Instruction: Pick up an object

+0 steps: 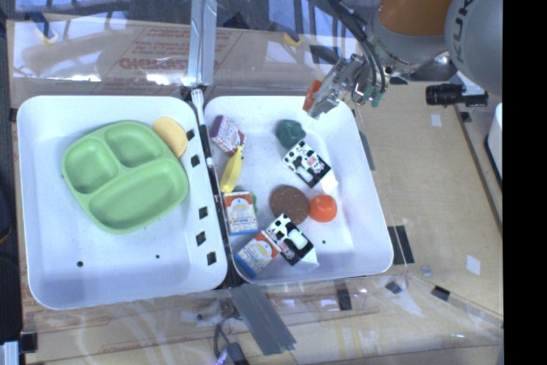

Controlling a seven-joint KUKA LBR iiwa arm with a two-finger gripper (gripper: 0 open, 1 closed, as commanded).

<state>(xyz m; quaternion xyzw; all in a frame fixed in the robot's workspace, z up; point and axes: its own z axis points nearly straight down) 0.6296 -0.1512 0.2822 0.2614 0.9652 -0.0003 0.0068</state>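
1. The gripper hovered over the right bin's far rim; whether it was spread, I could not tell.
2. The dark green toy lay just beside it, probably light, rounded, best pinched across its middle.

Right bin holds 2 cow-print cartons, a teal lump, brown disc, orange ball, banana.
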